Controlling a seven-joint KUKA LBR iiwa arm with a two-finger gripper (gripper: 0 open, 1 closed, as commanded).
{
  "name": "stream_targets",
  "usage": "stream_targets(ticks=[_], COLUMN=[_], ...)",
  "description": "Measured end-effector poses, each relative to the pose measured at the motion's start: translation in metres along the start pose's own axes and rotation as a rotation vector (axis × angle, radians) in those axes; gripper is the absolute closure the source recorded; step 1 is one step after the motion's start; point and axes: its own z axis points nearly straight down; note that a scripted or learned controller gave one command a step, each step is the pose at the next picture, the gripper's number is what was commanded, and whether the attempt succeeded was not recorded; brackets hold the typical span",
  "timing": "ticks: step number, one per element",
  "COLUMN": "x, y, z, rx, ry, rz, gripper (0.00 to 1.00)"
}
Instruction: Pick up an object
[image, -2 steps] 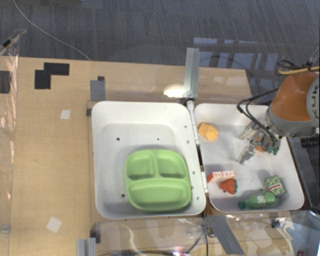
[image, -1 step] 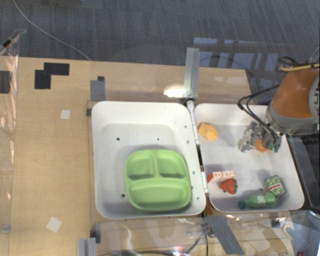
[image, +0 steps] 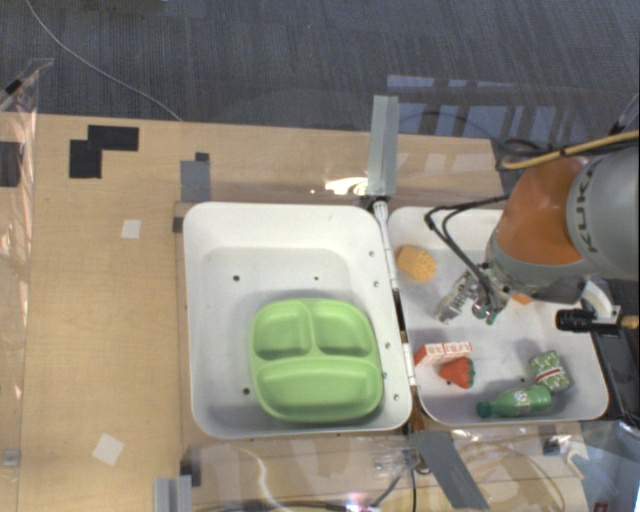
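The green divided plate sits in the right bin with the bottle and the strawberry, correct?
Not quite. The camera view shows the green divided plate lying in the left bin, by itself. The green bottle and the strawberry are in the right bin, where the gripper hangs.

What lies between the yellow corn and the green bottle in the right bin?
In the camera view, a red strawberry and a small red-white carton lie between the corn and the bottle.
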Motion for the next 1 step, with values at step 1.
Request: stream_targets(ticks=[1], x=[0.0176], y=[0.0748], z=[-0.0997], rx=[-0.004], ry=[0.002], rz=[-0.13], gripper=[1.0])
